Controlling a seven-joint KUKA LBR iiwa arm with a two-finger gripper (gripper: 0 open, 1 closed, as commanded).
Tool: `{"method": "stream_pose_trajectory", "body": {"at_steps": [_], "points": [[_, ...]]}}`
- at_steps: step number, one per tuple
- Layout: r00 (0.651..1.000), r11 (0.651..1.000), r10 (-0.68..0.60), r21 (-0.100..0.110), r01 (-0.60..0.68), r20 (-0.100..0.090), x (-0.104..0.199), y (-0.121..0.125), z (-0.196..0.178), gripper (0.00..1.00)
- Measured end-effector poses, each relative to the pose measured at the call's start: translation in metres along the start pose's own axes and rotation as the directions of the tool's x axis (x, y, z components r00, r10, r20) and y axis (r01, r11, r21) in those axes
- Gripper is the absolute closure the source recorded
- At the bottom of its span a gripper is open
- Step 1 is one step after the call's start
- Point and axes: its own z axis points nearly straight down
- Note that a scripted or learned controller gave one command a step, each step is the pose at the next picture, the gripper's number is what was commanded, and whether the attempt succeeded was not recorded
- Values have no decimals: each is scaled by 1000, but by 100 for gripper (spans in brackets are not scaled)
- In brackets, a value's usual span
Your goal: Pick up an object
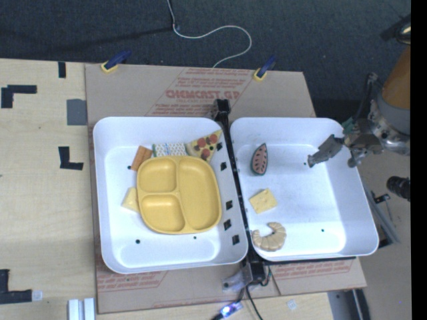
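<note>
Here, the right white plastic bin [347, 229] holds three small toy foods on its smooth floor: a watermelon slice with a red face and green rind [259, 159] near the upper left corner, a pale yellow wedge of cheese [263, 201] below it, and a curled beige croissant [270, 236] close to the bottom rim. The three lie apart from one another along the bin's left side, leaving the middle and right of its floor open.

The two-finger gripper [331, 149] hangs over the bin's upper right part, well apart from all three pieces. One dark finger [322, 153] juts left and downward; the other finger [354, 155] stands to its right with a clear gap between them, and nothing sits in that gap. The grey arm with its orange band [399, 85] comes in past the right rim.

The left white bin [107, 179] touches the right one along a shared edge. A yellow three-compartment plastic plate [179, 194] fills most of it, with small toy pieces [179, 149] tucked along its top edge and a pale piece [129, 199] at its left.

Both bins rest on a sheet of brown cardboard [193, 92] held by blue and yellow clamps [116, 61], upon a light wooden bench [37, 192]. A thin white cable [213, 35] loops across the dark floor [80, 12] beyond.
</note>
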Motion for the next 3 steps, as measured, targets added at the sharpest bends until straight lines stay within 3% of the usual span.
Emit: {"method": "stream_pose_trajectory", "body": {"at_steps": [1,3], "points": [[1000,1000,-4,-12,4,3,0,2,-7,0],[1000,1000,-2,-6,2,2,-4,-9,112,0]]}}
